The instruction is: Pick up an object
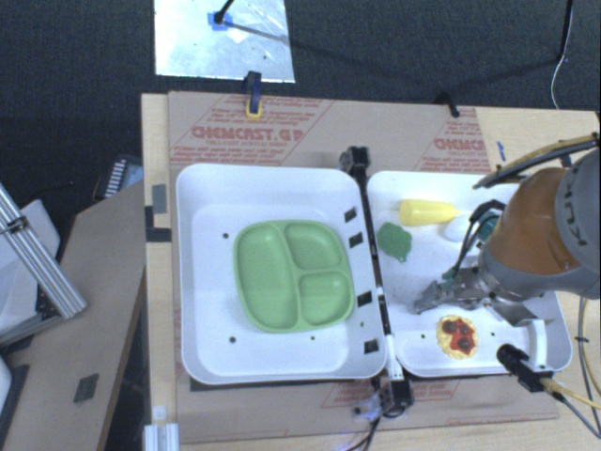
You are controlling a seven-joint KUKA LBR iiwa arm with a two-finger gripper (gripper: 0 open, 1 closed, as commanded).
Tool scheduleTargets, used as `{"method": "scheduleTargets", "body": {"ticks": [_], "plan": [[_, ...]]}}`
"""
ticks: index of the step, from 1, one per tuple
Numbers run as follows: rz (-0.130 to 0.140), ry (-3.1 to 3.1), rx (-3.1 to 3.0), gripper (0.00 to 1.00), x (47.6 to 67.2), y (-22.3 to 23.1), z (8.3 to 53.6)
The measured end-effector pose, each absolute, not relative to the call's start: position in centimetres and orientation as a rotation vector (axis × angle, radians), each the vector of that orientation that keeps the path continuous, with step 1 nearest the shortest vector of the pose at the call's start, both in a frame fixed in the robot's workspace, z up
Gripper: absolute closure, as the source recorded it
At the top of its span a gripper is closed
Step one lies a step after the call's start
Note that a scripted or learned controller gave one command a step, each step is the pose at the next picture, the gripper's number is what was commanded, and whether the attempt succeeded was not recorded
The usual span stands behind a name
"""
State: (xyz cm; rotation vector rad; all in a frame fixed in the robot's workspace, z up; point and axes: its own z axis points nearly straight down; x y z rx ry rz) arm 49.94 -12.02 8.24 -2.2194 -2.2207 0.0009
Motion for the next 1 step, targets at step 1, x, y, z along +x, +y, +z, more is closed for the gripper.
{"method": "scheduleTargets", "body": {"ticks": [1], "plan": [[-0.002, -2.223, -2.221, 1.00, 50.08, -12.05, 9.46]]}}
